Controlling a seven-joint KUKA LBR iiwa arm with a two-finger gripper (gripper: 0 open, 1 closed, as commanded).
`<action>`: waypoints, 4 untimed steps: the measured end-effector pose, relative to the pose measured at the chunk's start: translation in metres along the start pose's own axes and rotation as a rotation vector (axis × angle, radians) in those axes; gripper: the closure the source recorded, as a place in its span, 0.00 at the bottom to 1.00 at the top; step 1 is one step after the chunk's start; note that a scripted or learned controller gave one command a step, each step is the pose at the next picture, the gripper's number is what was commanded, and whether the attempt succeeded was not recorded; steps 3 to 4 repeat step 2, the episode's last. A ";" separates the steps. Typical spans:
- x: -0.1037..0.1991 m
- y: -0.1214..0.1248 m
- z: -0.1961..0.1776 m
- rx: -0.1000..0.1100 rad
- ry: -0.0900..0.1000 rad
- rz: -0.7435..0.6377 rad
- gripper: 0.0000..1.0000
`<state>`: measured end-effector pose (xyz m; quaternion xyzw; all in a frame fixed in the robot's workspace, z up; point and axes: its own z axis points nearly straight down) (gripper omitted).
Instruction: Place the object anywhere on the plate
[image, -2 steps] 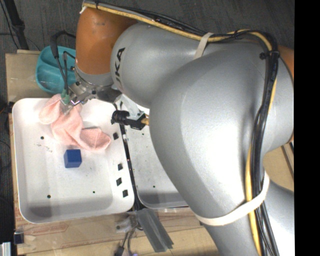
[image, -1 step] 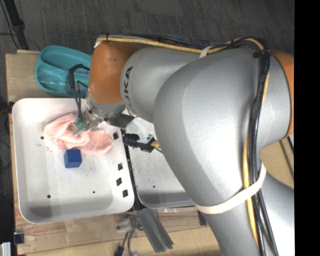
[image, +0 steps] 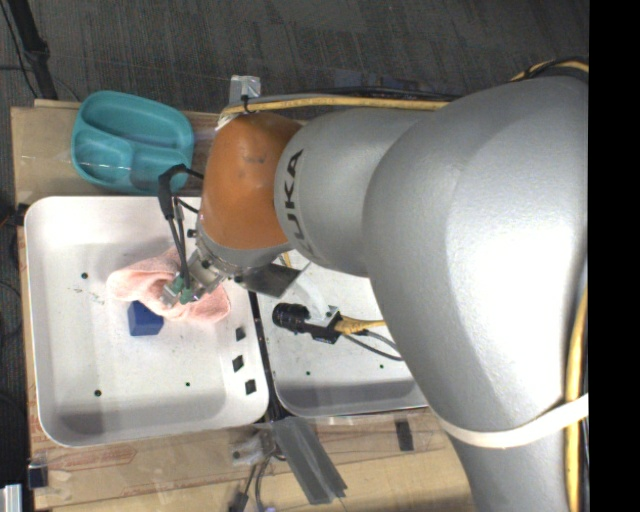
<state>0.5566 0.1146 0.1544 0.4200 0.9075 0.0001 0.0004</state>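
A camera looks down at a slant on a pale wooden counter (image: 90, 455) that carries two shallow white bins side by side. Dark grey carpeted floor (image: 300, 40) runs along the top of the view, beyond the counter's far edge.

A big grey robot arm (image: 450, 250), with an orange band above its wrist, reaches in from the view's right and covers much of the second bin (image: 340, 395). Its claw (image: 184, 289) is down inside the first bin (image: 60, 400), right at a crumpled pink cloth (image: 135, 282) that lies on the bin floor. The cloth spreads out to both sides beneath the claw. The view does not show whether the claw is open or closed, or whether it grips the cloth.

A small blue block (image: 144, 319) sits just beside the claw, toward the view's lower left, touching the cloth's edge. A teal plate (image: 130, 140) rests on the counter outside the bin, well apart from the claw, toward the view's upper left. Nothing lies on it.
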 end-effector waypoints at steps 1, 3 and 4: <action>0.067 0.048 0.010 0.001 0.001 -0.115 1.00; -0.005 -0.008 -0.045 0.000 0.000 -0.109 1.00; -0.005 -0.008 -0.045 0.000 0.000 -0.109 1.00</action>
